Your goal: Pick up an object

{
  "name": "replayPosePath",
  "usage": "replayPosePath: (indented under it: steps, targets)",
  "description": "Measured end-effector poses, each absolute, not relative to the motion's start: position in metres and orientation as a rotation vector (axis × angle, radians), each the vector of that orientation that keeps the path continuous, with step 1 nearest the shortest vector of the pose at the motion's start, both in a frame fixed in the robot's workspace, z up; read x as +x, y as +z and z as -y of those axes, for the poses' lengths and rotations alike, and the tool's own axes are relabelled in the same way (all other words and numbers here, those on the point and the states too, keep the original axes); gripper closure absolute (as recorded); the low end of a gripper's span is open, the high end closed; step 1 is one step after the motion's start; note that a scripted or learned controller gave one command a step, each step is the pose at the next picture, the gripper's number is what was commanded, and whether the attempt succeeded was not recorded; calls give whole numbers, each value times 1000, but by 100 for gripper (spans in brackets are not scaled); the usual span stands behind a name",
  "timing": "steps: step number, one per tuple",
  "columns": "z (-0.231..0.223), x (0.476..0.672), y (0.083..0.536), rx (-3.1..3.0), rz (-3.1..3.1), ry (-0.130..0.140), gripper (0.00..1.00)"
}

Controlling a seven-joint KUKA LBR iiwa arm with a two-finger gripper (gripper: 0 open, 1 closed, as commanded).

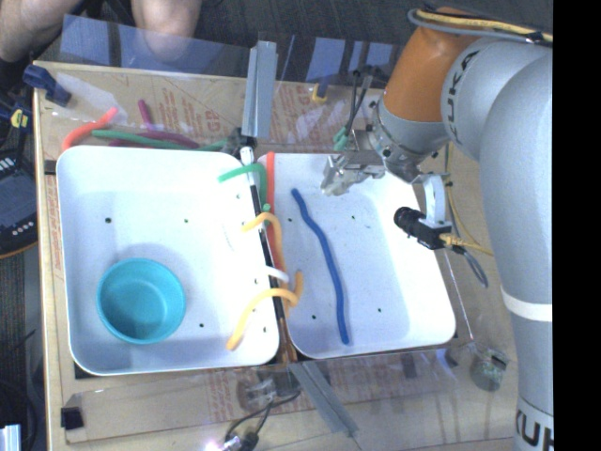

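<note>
A grey and orange robot arm (pixel 488 111) is reaching in from the right over a bench (pixel 141 97) carrying two shallow white bins, its claw (pixel 340 178) hovering over the far end of the right bin (pixel 413 299). Nothing is showing between the claw's tips; whether they are apart or together cannot be told from this angle.

The likeliest target, a long blue cord (pixel 324 261), is lying flat on the floor of the right bin, running in a gentle wave from just below the claw down toward the near rim. It is looking thin, limp and rubbery, the kind of thing that would sag at both ends once lifted. The claw is appearing to line up above the cord's upper end, probably because that end is sitting nearest and clear of the bin wall.

In the left bin (pixel 84 252), a round teal bowl (pixel 141 299) is resting upright in the near corner. Yellow strips (pixel 263 303) are draping across the divide between the bins, and green (pixel 239 171) and orange (pixel 269 172) strips are hanging over the far edge, seemingly serving as soft barriers or markers rather than items for grasping.
</note>
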State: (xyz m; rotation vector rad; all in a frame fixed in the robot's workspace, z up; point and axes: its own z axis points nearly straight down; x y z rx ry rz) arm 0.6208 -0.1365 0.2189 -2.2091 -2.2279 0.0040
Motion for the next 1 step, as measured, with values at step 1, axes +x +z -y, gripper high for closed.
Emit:
replayPosePath:
  steps: [1]
  targets:
    - [134,658,92,-2088,2350,-3,0]
